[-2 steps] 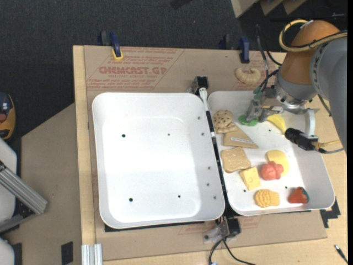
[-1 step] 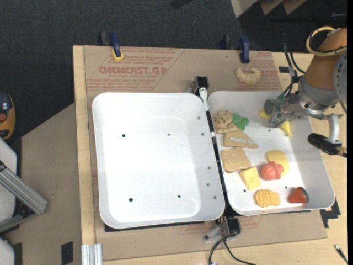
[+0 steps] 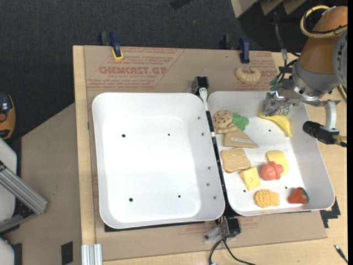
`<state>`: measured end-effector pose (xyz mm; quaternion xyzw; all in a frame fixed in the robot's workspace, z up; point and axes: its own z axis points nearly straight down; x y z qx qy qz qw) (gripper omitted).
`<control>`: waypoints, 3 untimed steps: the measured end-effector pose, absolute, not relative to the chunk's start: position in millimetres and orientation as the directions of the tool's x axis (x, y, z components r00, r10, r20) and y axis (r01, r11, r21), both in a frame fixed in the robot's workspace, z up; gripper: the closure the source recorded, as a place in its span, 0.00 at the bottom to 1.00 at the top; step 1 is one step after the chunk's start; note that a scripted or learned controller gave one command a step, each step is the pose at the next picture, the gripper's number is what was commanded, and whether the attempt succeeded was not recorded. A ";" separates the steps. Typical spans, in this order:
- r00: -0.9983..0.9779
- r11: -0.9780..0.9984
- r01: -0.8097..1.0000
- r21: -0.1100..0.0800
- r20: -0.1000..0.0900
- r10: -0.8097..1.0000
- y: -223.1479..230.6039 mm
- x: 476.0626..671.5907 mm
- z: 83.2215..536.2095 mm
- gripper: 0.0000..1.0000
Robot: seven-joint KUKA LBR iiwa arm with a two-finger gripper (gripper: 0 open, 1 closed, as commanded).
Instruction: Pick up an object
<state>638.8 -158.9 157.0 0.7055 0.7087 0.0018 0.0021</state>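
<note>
Banana (image 3: 282,123) lies at the right bin's (image 3: 317,164) one o'clock corner, touching the tool (image 3: 274,105) poised over its top end (whether the tool is open or clamped, I cannot tell).

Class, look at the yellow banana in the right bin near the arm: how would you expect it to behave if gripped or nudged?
The banana looks like a moulded toy with a smooth skin, so it is probably stiff, light, and may slip. Its curved shape suggests it would pivot or rock rather than slide straight. The pincer sits at its upper end, so an off-centre grip might let it swing.
</note>
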 end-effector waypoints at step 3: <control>-0.009 0.009 1.000 0.014 0.000 1.000 -77.5 629.5 192.0 1.00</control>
